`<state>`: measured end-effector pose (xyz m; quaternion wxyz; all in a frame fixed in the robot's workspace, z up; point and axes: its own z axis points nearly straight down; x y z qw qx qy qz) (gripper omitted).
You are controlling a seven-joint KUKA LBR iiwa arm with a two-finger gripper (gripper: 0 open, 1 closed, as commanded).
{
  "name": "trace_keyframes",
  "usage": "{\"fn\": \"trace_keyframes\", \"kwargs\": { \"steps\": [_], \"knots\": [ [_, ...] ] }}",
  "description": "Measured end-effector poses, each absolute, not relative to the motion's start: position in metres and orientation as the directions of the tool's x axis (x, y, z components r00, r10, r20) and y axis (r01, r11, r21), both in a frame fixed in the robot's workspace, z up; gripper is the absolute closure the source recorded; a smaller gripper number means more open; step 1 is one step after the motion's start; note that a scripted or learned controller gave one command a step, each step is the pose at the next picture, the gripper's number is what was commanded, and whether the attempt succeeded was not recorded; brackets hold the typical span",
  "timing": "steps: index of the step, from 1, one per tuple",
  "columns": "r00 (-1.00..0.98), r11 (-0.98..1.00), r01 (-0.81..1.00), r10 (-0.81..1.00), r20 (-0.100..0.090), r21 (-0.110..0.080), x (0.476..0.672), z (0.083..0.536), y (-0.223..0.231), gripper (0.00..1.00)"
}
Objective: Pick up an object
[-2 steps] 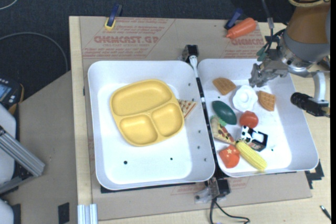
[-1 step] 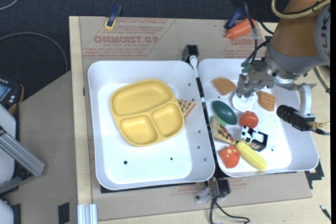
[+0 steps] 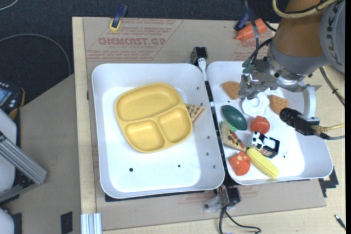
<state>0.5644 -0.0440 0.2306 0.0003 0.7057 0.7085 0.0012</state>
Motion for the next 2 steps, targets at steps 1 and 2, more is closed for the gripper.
{"fn": "trace_keyframes", "kwargs": {
  "steps": [1,2],
  "knots": [
    [0.000,0.000,1.000,1.000,0.000,-0.003,0.565,0.221,-0.046,1.00],
    [0.002,-0.002,1.000,1.000,0.000,-0.003,0.564,0.215,-0.058,1.00]
  ]
}}
